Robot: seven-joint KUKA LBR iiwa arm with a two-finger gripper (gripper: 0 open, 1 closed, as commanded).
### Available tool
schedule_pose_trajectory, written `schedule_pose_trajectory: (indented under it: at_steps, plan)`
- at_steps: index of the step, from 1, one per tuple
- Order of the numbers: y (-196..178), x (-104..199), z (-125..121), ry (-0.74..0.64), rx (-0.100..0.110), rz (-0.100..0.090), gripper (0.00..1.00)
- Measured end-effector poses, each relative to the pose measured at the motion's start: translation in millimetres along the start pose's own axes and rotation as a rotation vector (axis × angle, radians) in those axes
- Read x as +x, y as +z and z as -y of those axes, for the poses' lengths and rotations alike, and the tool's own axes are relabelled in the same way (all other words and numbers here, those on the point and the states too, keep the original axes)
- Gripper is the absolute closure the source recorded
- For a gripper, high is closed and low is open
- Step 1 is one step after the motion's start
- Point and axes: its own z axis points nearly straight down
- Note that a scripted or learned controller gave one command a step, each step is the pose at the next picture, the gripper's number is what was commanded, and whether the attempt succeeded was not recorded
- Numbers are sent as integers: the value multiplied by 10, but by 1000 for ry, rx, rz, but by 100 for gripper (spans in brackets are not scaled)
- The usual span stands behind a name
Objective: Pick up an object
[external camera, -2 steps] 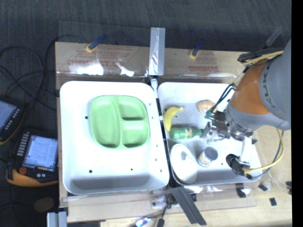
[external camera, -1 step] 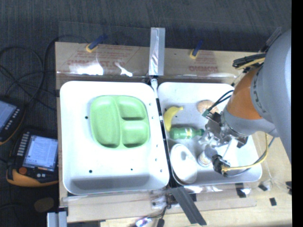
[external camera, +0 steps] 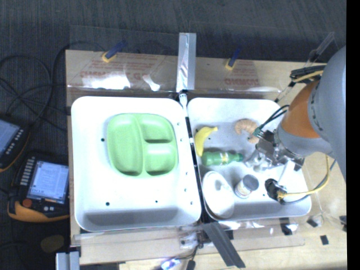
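Several candidates sit in the right bin (external camera: 292, 210), none lifted yet as far as I can see: green bottle (external camera: 220, 158) lying flat, banana (external camera: 203, 137) just above it, small can (external camera: 245, 185), white cup (external camera: 217, 188), and a tan piece (external camera: 245, 126) near the top. The gripper (external camera: 260, 160) is down just beside the bottle's cap end, can't tell its state. Pretty crowded there, so neighbours could get bumped. Left bin (external camera: 84, 207) has a green divided plate (external camera: 142, 143).

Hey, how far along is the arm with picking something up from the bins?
Done: the gripper has reached into the right bin, beside the green bottle. In hand: nothing visibly held. Left: grasping and lifting; banana, bottle and small can all lie in the bin.
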Motion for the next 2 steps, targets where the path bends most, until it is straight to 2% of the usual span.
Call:
schedule_pose_trajectory:
  at_steps: [1, 2]
  plan:
    - [-195, 134, -128, 45, 11, 6, 100]
    - [-868, 456, 105, 66, 9, 7, 100]
